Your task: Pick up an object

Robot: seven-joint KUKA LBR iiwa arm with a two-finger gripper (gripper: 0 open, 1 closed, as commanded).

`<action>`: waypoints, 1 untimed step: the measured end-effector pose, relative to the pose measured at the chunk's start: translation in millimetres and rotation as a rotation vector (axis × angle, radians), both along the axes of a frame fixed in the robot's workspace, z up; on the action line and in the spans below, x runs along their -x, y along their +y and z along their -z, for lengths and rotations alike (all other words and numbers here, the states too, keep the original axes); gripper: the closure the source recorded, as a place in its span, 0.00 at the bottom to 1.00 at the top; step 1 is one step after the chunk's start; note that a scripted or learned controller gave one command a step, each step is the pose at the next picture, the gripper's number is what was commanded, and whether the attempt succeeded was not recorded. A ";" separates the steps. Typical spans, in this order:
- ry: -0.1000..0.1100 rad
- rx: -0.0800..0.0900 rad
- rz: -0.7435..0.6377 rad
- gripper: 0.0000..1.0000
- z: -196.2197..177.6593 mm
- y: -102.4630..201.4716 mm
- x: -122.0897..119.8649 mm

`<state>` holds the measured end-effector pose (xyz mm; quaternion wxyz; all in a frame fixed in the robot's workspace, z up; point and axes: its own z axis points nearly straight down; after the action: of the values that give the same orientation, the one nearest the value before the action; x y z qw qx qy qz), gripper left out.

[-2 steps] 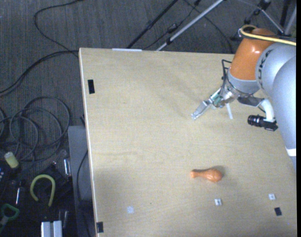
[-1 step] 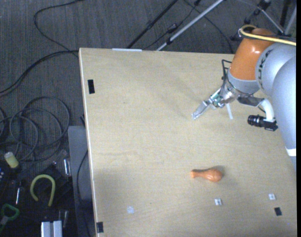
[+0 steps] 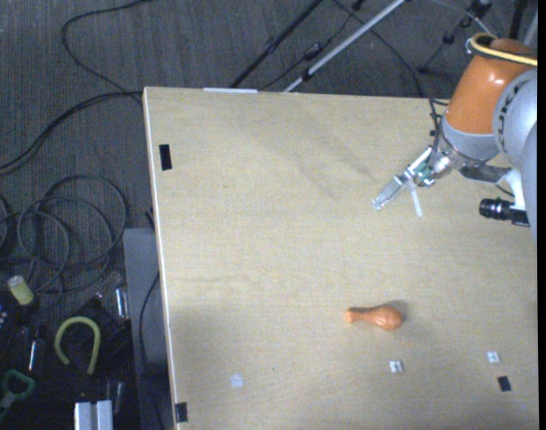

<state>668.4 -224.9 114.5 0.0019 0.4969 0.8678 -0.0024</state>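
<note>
orange obj [image 3: 377, 317], pale wood-ish bench [image 3: 255, 240]

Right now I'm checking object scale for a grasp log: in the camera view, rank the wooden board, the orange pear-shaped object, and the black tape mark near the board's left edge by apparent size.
1. Wooden board, by far the largest.
2. Orange pear-shaped object.
3. Black tape mark, the smallest.

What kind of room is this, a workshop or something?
Likely a robotics lab: a robot arm reaches over a pale wooden bench, with loose cables and stand legs on grey carpet.
</note>
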 end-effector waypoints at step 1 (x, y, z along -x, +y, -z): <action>0.001 -0.003 -0.265 0.00 29.7 2.6 -0.7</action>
<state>669.2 -222.3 84.8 0.0011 0.3781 0.9258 -0.0013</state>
